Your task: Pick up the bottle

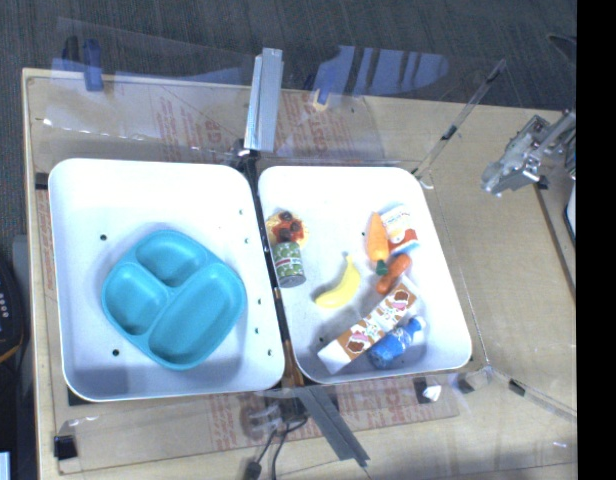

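Two white bins sit side by side, and the bottle [287,242] lies in the right bin [443,268], hard against its left wall, just beside the divider between the bins. It looks like a small toy bottle lying on its side, a dark cap end with red and orange toward the top of the view and a green-labelled body below it. By my judgement it is light, stiff plastic, smooth and round, so it may roll or squirt out of a pinch; the best hold is across the middle of the labelled body, fingers closing square to its long axis. The wall close on its left leaves little room for a finger there. A banana [339,285] lies near on its right, apart from it. The left bin holds a blue divided plate [174,296]. The gripper [516,168] hovers well apart, outside the bins at the right; nothing is seen in it, and how wide it stands cannot be told.
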Controlling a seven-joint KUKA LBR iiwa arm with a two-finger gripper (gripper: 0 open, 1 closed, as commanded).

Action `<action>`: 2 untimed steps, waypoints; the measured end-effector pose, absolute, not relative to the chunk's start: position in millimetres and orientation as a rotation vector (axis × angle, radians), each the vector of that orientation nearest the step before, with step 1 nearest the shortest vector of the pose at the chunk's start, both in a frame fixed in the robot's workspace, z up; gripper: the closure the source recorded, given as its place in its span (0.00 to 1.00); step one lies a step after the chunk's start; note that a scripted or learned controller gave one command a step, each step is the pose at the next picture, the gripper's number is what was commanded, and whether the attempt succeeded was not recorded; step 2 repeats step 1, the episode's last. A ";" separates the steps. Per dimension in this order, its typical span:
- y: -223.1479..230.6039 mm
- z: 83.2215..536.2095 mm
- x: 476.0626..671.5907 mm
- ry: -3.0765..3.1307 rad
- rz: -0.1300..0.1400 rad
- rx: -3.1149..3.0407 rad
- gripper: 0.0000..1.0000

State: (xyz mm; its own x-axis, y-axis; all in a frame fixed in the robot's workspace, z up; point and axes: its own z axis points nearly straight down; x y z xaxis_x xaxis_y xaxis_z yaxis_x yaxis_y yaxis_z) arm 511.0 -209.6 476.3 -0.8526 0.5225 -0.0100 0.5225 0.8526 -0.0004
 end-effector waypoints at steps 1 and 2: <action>-209.4 487.3 512.1 3.012 -0.006 0.846 1.00; -209.4 487.3 512.1 3.012 -0.006 0.846 1.00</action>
